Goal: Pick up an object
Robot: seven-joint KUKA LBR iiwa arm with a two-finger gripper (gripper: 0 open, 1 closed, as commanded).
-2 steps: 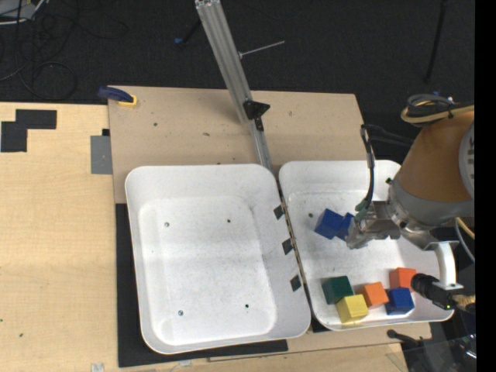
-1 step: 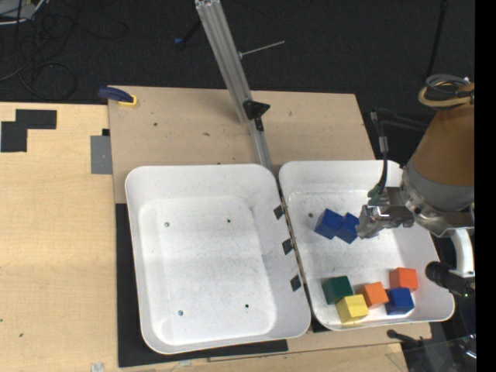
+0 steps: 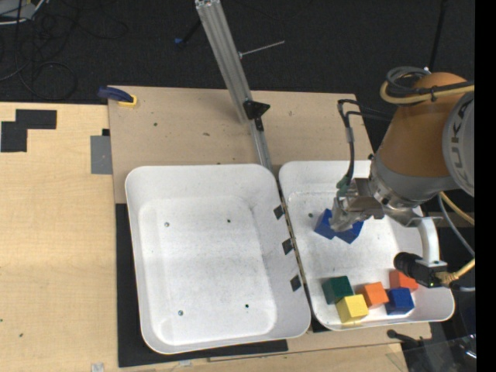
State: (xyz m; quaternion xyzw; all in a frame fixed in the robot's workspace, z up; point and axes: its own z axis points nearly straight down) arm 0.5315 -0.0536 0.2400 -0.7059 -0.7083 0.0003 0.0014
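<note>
A blue block lay in the right bin, in the upper middle of its floor, well up from the cluster of small blocks at the bin's near edge. It was a flat, roughly oblong piece, and its long axis ran at a slant, from its lower left corner toward the centre divider up to its right end under the gripper. The gripper sat directly over the block's upper right part, its metal body covering that end. Whether its fingers were apart or closed on the block could not be told, since the wrist hid them.

Relative to the blue block, a dark green cube sat below it, with a yellow cube touching the green one's lower right. An orange cube was just beside the yellow one, and a smaller blue cube lay right of the orange. A red piece showed just above that blue cube, partly hidden by a black fitting on the arm.

The left bin lay well to the left of the blue block, across the clipped divider. An aluminium bar rose at a slant above and left of the block, beyond the bins.
</note>
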